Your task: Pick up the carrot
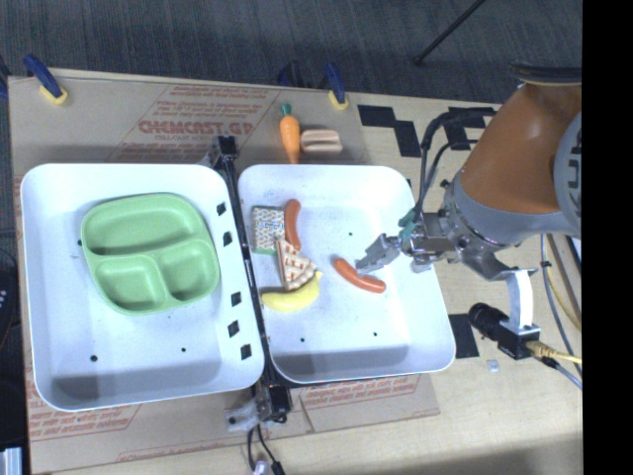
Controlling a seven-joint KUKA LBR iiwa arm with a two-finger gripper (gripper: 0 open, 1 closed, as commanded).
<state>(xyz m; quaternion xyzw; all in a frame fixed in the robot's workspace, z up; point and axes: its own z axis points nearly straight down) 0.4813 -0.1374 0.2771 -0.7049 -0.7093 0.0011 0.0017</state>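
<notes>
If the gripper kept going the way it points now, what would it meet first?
Probably the sausage lying just left of the gripper in the right bin, though height is unclear. The carrot sits outside the bin, off that line.

Green divided plate (148, 250) in left bin (40, 265); right bin (396, 334): banana (289, 300), waffle (294, 263), 2 sausages (358, 276).
</notes>
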